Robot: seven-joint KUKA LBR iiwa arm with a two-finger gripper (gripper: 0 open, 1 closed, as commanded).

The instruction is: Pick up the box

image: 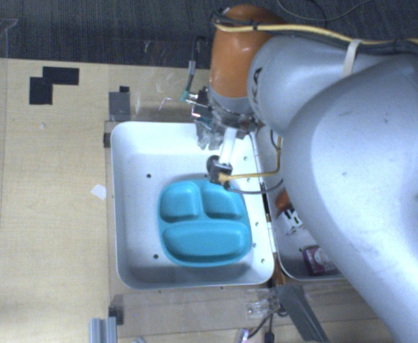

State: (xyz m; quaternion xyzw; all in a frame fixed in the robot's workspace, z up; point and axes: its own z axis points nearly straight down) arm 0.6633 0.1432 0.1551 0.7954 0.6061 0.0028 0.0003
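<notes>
A small dark purple box (pixel 316 260) lies in the right bin (pixel 289 269), close to its near edge and partly hidden under the grey arm. My gripper (pixel 208 136) hangs over the far side of the left bin (pixel 133 191), well away from the box and just beyond a blue tray. Nothing shows between its tips.
A blue three-compartment tray (pixel 204 222) lies in the near right part of the left bin. An orange and white item (pixel 287 210) sits in the right bin beside the dividing wall. The large grey arm covers most of the right bin.
</notes>
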